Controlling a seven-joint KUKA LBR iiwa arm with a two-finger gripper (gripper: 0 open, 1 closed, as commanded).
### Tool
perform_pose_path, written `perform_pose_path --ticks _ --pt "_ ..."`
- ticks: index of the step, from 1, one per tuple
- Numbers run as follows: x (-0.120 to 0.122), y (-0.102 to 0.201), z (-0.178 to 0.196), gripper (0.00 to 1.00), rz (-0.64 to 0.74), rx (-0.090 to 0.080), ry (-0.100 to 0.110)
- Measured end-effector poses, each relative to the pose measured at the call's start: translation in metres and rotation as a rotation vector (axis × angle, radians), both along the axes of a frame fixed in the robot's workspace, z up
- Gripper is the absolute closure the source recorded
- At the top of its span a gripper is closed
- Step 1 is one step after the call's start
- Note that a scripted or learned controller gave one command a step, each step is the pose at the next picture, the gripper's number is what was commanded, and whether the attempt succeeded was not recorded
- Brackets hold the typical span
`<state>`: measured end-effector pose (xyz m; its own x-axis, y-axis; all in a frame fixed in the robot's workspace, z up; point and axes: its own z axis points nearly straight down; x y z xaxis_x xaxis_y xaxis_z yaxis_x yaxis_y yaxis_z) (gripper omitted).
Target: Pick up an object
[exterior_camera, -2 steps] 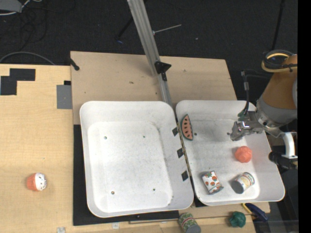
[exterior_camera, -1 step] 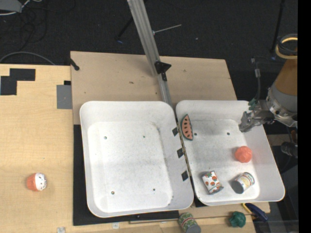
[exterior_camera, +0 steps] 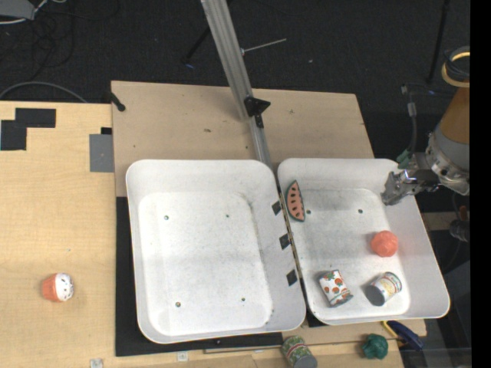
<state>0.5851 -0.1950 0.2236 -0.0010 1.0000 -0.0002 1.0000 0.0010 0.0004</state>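
Objects for picking all sit in the right bin [exterior_camera: 430, 282], so that is where you should look; nothing has been lifted yet, as far as you can judge. Going down in size: the left bin [exterior_camera: 207, 251] lies beside it, the two touching along a clipped seam. The arm [exterior_camera: 459, 125] reaches in from the right, and its gripper [exterior_camera: 397, 185] hangs over the right bin's far right rim, well apart from every item. You cannot tell from this angle what state the claw is in, and nothing shows in it.

Inside the right bin you have a watermelon-slice toy [exterior_camera: 295, 201] leaning along the left wall, a small patterned carton [exterior_camera: 334, 287] near the front, a tin can [exterior_camera: 383, 288] lying on its side just beside it, and an orange-red ball [exterior_camera: 384, 243] a little behind the can, nearest the gripper. The whole pick remains: choosing one, descending, closing, lifting.
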Motion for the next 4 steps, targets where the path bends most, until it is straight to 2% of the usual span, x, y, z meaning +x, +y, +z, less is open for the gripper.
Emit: perform_pose_path --ticks 1,2,4 --pt "-0.002 0.053 0.010 1.00 0.003 0.003 0.002" --pt "-0.001 0.113 0.002 1.00 0.004 0.003 0.005" --pt "0.002 0.218 0.020 1.00 0.004 0.002 0.003"
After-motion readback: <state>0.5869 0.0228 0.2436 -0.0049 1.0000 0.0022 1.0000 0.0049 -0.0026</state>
